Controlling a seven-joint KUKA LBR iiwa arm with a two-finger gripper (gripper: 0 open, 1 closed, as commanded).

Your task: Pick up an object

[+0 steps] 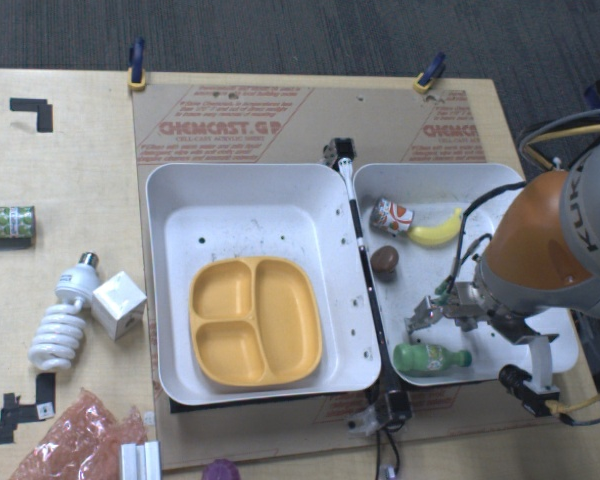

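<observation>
In the right bin [375,183] lie a green bottle [432,358] on its side near the front wall, a yellow banana [435,231], a small red and white can [391,215] and a brown round object [384,259]. My gripper [450,320] hangs over the front half of this bin, just behind the green bottle. It is open with nothing between its fingers. The grey and orange arm covers the right part of the bin.
The left bin [170,258] holds a yellow divided plate [255,320]. On the bench to the left lie a spiral light bulb [64,313], a white cube [119,304], a green can [11,223] and a pink mesh bag [75,440].
</observation>
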